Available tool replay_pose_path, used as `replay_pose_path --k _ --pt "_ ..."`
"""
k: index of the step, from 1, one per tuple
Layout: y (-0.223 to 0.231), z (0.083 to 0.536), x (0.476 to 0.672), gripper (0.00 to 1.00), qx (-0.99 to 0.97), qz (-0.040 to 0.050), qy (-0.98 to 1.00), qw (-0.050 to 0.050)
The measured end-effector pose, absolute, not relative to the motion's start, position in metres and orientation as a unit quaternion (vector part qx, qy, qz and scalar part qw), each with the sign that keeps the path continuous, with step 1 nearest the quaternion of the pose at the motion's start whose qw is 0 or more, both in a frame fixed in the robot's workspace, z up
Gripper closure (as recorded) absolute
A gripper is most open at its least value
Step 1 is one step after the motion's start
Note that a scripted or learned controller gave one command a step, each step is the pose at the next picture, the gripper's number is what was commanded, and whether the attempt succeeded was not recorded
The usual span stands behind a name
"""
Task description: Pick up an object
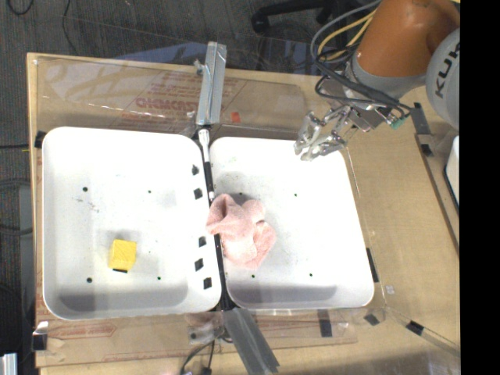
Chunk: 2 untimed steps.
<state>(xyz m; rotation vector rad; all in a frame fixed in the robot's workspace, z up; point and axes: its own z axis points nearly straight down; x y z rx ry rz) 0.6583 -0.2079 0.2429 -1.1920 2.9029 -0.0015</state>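
Fingers (pixel 316 145) of the grey arm are hanging over the far edge of the right bin (pixel 344 209), and I cannot tell whether they are apart or together (they are small and tangled-looking from here). A crumpled pink cloth (pixel 241 231) is lying at the right bin's left side, touching the divider between the bins. A small yellow block (pixel 123 255) is sitting in the left bin (pixel 78 155), toward its near corner, well apart from the arm. Both bins are resting on the counter (pixel 406 233).

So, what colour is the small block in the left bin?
Yellow. The small block shows clearly in the camera view.
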Motion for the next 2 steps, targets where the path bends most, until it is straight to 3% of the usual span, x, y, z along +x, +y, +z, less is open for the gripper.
replay_pose_path --k 2 --pt "-0.2074 0.2148 0.6575 1.0 -0.72 0.0019 0.694 0.0"
